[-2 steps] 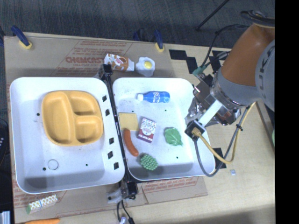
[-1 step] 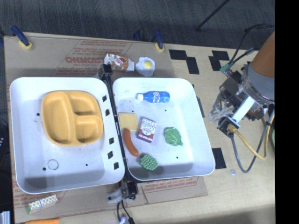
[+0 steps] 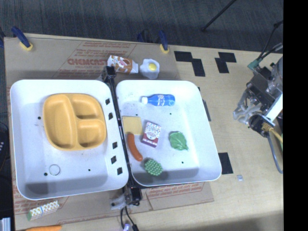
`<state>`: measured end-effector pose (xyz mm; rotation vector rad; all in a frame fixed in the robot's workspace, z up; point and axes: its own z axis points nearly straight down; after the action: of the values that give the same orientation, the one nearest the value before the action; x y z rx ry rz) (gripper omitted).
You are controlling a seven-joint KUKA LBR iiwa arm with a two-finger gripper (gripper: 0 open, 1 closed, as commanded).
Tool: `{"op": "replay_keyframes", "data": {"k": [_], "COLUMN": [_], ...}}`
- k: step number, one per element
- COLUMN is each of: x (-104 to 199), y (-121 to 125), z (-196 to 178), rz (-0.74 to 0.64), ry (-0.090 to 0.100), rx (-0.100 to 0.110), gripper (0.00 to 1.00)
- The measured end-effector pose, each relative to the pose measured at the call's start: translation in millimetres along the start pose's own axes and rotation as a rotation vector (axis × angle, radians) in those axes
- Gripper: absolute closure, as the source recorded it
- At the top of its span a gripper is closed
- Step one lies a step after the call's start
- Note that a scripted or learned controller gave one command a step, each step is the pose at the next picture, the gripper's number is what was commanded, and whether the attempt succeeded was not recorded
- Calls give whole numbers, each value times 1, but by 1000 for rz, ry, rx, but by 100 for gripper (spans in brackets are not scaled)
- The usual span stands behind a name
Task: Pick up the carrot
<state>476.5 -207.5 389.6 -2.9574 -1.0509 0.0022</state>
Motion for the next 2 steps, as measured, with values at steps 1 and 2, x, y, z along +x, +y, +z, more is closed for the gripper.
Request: {"op": "replay_keyframes", "data": {"k": [1,2], "x": [37,-2], "y": [-46,2], "z": [142,123], "rz": [50,-60], "ry": [-2,-1], "rx": [3,0], "gripper": [100,100]}}
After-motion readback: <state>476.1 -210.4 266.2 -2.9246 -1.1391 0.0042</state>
